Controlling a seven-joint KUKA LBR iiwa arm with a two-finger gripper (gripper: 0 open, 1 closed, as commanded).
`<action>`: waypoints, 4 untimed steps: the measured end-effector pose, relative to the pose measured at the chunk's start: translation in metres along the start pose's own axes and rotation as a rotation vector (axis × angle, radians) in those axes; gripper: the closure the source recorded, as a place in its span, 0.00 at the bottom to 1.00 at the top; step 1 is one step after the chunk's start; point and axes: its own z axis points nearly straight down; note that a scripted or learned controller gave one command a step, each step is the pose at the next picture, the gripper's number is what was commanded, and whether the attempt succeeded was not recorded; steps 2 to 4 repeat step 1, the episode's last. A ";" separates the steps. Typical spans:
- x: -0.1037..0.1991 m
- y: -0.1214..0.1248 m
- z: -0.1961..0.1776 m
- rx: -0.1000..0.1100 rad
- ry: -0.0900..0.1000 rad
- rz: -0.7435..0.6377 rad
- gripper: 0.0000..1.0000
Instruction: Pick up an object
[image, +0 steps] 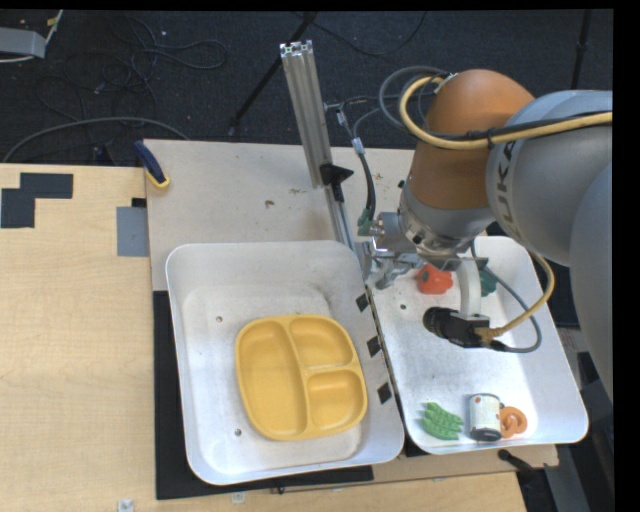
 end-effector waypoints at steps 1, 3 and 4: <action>0.048 0.005 0.001 0.000 -0.001 0.000 1.00; 0.048 0.005 0.001 0.000 -0.001 0.000 1.00; 0.048 0.005 0.001 0.000 -0.001 0.000 1.00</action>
